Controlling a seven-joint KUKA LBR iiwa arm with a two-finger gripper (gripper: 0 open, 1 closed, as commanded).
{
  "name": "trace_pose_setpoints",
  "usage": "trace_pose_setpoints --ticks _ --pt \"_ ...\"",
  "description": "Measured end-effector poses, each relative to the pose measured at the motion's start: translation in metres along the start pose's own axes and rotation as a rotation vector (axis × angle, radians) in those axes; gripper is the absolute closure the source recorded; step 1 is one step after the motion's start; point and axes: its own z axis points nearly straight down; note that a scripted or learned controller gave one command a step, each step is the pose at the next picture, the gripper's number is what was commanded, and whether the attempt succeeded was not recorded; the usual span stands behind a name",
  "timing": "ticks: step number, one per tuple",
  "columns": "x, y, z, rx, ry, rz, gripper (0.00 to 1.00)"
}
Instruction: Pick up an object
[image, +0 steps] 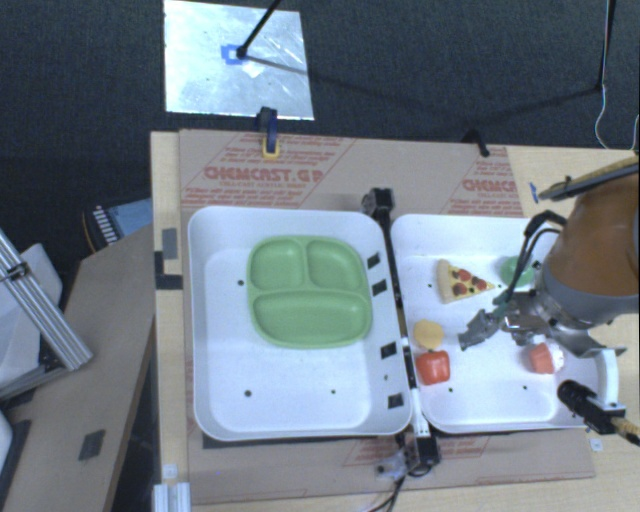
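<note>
In the right bin (470, 405), a toy pizza slice (461, 281) lies near the back. A small yellow piece (429, 333) and a red piece (433, 368) sit by the left wall. An orange-red piece (541, 358) lies just under the arm's wrist, and a green piece (515, 268) peeks out behind the arm. My gripper (483, 328) hangs over the middle of this bin, right of the yellow piece and below the pizza slice. I see nothing held in it.
The left bin (225, 400) holds a green divided plate (308, 291). A black divider with clips (392, 300) runs between the bins. The grey and orange arm (595, 260) covers the right bin's right side. A black bracket (590, 403) sticks out near the front right corner.
</note>
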Motion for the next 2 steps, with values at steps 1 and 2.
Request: trace_pose_setpoints --ticks 1,2 --pt "0.000 0.003 -0.006 -0.012 -0.002 -0.003 0.00" --pt "0.000 0.006 0.036 -0.009 -0.001 -0.001 0.00"
